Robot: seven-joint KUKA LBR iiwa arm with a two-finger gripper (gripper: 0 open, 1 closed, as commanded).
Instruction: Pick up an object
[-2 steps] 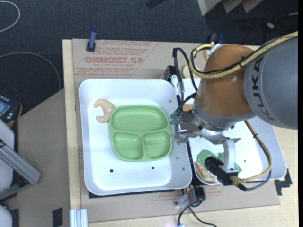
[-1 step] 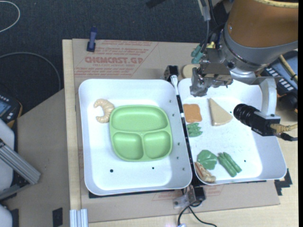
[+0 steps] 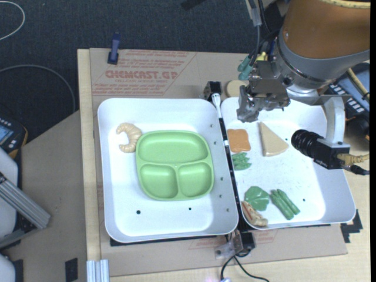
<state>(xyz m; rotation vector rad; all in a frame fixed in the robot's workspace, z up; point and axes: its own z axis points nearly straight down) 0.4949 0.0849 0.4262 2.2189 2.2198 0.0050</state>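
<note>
The pincer (image 3: 251,111) hangs over the right bin's (image 3: 335,210) far left corner; its grip cannot be told. Below it lie an orange slab (image 3: 238,140), a tan wedge (image 3: 271,140), green leafy bits (image 3: 241,161), a leaf (image 3: 257,197) and green beans (image 3: 284,204). The left bin (image 3: 117,216) holds a green divided tray (image 3: 174,164) beside a croissant (image 3: 128,137).

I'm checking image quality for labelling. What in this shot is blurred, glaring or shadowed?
Camera view: the arm's orange band is soft, close to the lens; the green tray and croissant are sharp; the white bins are bright but not blown out; shadows are faint.
</note>
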